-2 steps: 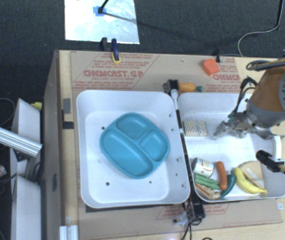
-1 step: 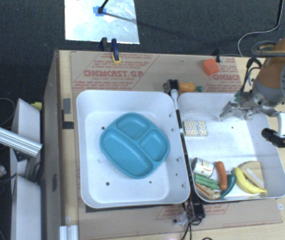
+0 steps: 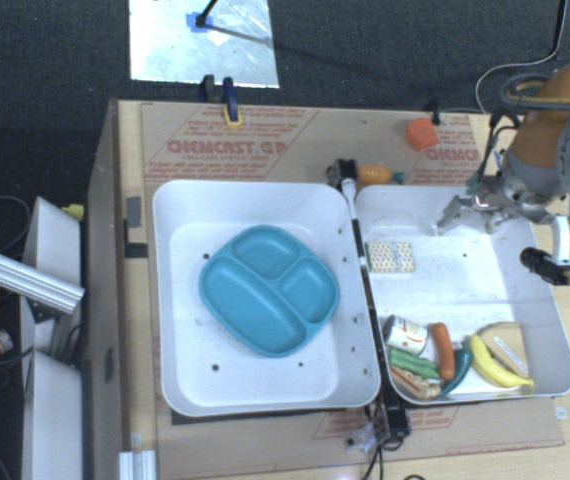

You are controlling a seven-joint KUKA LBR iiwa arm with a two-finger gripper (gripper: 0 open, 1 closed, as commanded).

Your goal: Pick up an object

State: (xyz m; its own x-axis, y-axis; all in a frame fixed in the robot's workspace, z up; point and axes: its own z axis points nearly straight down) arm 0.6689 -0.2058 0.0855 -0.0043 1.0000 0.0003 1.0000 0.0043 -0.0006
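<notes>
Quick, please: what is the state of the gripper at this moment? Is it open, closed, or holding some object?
Gripper: above the far right part of the right bin; open or closed cannot be told, and no object is seen in it.

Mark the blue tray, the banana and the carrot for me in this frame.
blue tray point(image 3: 268, 289), camera view, on the centre ridge between its compartments.
banana point(image 3: 496, 364), camera view, on the middle of its curved yellow body.
carrot point(image 3: 445, 350), camera view, on the middle of its orange length.
</notes>
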